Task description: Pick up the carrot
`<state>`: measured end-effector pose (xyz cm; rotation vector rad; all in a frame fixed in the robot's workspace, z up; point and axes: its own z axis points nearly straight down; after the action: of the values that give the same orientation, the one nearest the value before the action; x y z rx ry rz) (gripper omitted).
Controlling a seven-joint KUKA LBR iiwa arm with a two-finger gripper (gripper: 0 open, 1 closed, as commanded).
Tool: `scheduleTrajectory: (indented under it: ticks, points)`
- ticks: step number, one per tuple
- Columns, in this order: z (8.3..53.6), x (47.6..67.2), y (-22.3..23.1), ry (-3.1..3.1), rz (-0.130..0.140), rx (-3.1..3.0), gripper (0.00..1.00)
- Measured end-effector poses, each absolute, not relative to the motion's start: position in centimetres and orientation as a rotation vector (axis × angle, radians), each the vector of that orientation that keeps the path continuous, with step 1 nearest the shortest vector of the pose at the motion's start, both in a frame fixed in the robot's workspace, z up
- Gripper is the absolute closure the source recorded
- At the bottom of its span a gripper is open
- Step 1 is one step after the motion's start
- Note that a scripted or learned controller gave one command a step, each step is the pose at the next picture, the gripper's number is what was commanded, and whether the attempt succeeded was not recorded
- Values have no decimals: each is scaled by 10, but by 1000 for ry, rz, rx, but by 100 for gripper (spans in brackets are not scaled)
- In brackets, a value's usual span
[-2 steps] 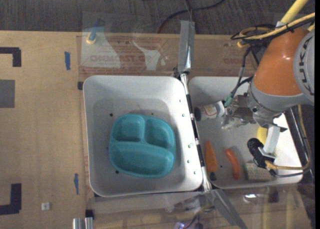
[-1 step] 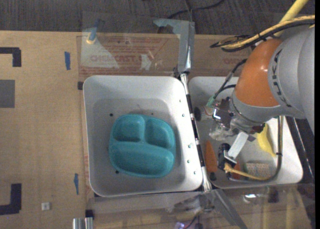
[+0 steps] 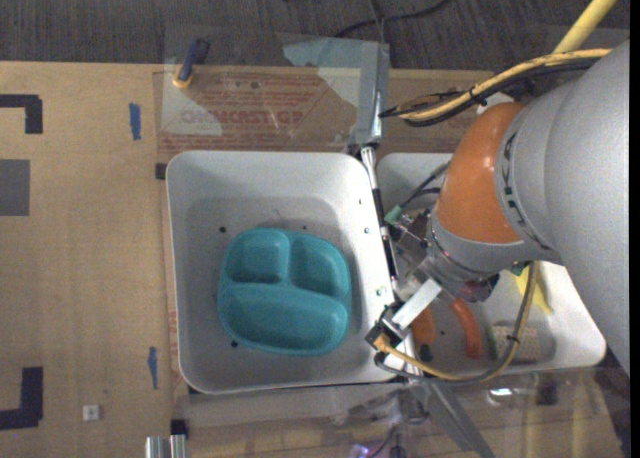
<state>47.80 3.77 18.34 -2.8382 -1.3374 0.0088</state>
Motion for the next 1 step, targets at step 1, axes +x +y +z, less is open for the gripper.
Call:
scheduleTrajectory:
  ticks: [1]
  points:
    - [184,479,25,-794,5,-3039,100]
